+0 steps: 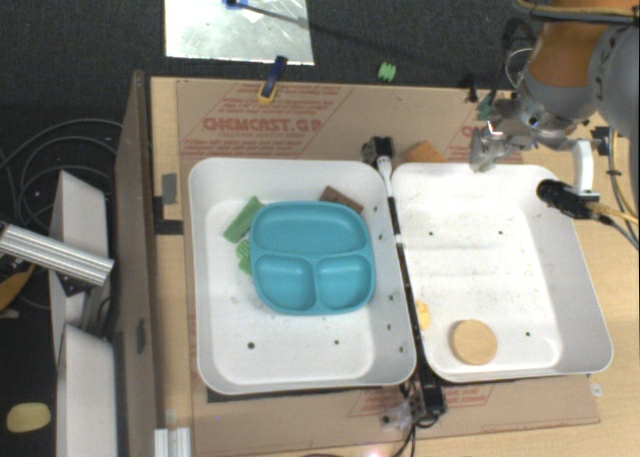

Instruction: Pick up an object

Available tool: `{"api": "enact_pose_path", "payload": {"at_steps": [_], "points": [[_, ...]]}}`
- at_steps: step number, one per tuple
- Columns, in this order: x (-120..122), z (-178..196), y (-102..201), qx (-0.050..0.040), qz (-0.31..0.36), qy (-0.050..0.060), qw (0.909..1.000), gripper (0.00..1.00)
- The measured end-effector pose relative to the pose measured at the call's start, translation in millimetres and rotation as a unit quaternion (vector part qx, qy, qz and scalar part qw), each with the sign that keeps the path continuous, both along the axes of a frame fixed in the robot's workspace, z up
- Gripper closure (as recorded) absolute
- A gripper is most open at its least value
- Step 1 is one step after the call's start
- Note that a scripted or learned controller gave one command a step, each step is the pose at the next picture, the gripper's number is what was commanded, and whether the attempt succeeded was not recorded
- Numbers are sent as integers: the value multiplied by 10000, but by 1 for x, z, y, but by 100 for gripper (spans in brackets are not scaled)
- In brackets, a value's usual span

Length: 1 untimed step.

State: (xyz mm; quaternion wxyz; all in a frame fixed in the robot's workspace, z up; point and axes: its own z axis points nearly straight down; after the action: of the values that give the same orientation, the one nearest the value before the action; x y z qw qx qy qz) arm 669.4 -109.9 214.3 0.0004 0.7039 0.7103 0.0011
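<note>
From the camera view, the blue divided tray (312, 258) in the left bin (215, 345) hides most of a green piece (241, 221) and a brown piece (343, 198). The end effector (490, 150) hangs over the right bin's (575, 285) far rim; whether it is spread or closed cannot be told. A tan round disc (473, 341) lies flat near that bin's front, with a small yellow scrap (423, 317) against the left wall.

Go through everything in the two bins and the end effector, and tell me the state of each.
blue divided plate: upright, in left bin
green pieces: partly under the plate's left edge
brown block: behind the plate
tan disc: flat, in right bin
end effector: over right bin's far edge, carrying nothing visible
</note>
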Motion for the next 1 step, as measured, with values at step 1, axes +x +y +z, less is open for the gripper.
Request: {"api": "enact_pose_path", "payload": {"at_steps": [1], "points": [[0, 24, 76, 5, 11, -11, 10000, 100]]}}
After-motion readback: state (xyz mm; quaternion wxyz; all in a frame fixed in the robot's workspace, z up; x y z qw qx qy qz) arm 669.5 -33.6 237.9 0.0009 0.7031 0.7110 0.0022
